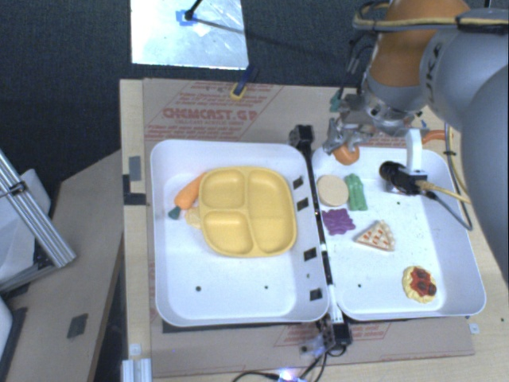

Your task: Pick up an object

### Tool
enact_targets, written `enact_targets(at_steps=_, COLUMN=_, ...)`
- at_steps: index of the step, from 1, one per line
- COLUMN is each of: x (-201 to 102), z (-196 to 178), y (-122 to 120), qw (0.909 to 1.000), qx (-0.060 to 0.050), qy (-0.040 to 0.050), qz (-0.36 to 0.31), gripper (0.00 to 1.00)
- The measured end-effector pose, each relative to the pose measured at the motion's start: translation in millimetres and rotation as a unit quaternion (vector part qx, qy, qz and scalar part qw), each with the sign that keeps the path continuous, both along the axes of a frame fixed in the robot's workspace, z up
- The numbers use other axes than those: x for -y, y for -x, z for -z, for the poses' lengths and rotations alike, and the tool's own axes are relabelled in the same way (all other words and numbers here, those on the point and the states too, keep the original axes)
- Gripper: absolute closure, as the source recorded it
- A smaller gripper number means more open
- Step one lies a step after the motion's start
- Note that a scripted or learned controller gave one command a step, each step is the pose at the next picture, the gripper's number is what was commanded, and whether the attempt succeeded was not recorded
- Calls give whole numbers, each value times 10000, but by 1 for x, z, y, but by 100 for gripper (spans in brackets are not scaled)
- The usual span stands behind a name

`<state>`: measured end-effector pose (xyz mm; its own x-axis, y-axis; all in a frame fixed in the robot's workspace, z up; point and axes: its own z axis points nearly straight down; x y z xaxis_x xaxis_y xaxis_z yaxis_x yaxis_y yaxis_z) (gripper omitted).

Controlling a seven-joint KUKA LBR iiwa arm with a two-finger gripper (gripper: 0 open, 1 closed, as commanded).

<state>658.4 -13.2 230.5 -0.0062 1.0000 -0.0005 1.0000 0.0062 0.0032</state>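
My gripper (345,143) is down at the far left corner of the right bin (453,237). A small orange piece (347,155) sits right at its fingertips, and the fingers look shut on its top. Closer to the camera in the same bin lie a tan round biscuit (332,190), a green piece (355,191), a purple grape bunch (339,221), a pizza slice (375,235) and a yellow round with red spots (419,283).
The left bin (238,293) holds a yellow divided plate (242,211) with a carrot (188,191), a small dark green bit (173,212) and a pale yellow piece (193,217) at its left. A black hinge strip (314,229) divides the bins.
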Motion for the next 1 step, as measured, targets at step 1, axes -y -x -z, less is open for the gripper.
enact_targets(at_steps=1, x=1, z=13, y=0, qw=10000, qx=-9, qy=2, qz=11, gripper=100)
